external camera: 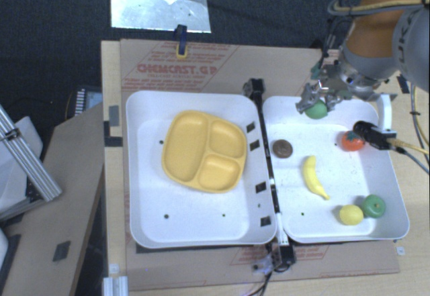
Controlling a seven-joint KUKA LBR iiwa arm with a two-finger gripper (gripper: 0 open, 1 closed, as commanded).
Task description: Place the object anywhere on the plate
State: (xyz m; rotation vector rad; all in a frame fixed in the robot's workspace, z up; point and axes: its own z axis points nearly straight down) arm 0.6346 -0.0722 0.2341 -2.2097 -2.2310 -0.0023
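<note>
From my remote seat, I see the gripper (314, 101) over the far left corner of the right bin (390, 180), with the grey arm (386, 26) and its orange band rising behind it to the upper right. A green round object (316, 111) sits right at the fingertips, between the metal fingers as far as I can make out; the fingers look closed narrowly around it, so I log it as held. I cannot tell whether it hangs clear of the bin floor.

The yellow plate (203, 150), three compartments, lies well to the gripper's lower left, in the left bin (144, 221), across the black divider (263, 154). Nothing rests on it.

Below the gripper, slightly left: a brown disc (282, 148) near the divider. Farther below: a banana (314, 177), lying at a slant. To the gripper's lower right, near the bin's far side: an orange-red fruit (352, 141), just beside a black part (371, 133) with a cable. Well below and right, in the near corner: a lemon (351, 215) touching a green apple (374, 206).
</note>
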